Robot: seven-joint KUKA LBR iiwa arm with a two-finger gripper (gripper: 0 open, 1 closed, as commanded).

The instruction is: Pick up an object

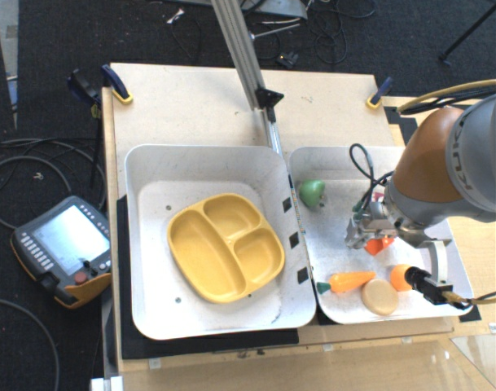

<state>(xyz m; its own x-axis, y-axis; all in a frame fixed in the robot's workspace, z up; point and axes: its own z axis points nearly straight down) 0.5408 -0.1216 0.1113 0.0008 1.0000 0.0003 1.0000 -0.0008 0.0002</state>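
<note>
The two-finger metal gripper (363, 236) is being positioned inside the right shallow white bin (329, 160), directly over a small red-orange object (379, 245); finger state cannot be determined. Within that bin, a green rounded toy (312, 192) is being shown near the far-left corner, an orange carrot-shaped toy (350, 281) along the near edge.

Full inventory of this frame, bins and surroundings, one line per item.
divided plate: 1, yellow, left bin
green toy fruit: 1, green, right bin, far left part
toy carrot: 1, orange, right bin, near edge
tan round piece: 1, beige, right bin, beside the carrot
red-orange item: 1, partly hidden below the gripper
bins: 2, white, side by side
teach pendant: 1, orange and grey, floor at left
gripper: 1, low in right bin
</note>
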